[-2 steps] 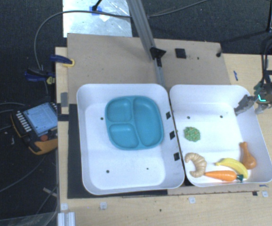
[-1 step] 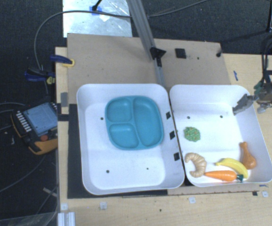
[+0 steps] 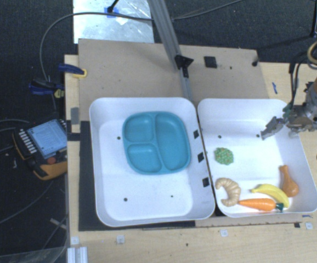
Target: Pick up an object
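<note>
Watching from my remote station, right bin [image 3: 246, 111] as landmark.
Jaws: the gripper [image 3: 272, 127] hovers over the bin's far right part; I cannot tell how wide it stands.
Green object: a bumpy green ball [image 3: 224, 156] near the bin's middle, apart from the rest.
Near edge: croissant [image 3: 229, 190], carrot [image 3: 257, 204] and banana [image 3: 270, 191] close together; drumstick [image 3: 288, 181] just right of the banana.
Left of the bin: a blue divided plate [image 3: 156, 142] in the left bin [image 3: 109, 201].
Tabletop [image 3: 131, 64]: tan board beyond the bin.
</note>
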`<state>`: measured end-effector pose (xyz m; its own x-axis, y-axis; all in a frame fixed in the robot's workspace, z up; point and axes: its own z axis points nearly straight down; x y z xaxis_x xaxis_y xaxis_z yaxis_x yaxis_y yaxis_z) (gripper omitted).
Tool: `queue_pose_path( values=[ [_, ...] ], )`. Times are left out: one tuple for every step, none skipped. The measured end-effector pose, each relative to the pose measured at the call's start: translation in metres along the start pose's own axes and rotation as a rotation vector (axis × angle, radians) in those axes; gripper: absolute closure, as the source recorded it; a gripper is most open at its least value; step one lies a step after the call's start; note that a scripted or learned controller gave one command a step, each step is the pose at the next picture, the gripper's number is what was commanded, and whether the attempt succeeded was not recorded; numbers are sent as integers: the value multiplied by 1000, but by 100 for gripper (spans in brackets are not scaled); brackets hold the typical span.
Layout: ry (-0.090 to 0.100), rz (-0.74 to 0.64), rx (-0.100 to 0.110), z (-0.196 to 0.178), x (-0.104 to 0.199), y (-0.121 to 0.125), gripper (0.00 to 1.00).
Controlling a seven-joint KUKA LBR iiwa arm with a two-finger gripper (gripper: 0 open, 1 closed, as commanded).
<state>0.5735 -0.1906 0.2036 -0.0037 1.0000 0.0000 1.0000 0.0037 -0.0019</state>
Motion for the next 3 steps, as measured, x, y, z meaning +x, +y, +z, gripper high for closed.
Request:
queue_pose_path(
  values=[
    [0, 1, 0, 43, -1, 6, 0],
    [1, 2, 1, 101, 9, 2, 0],
    [-1, 2, -5, 86, 8, 4, 100]
  ],
)
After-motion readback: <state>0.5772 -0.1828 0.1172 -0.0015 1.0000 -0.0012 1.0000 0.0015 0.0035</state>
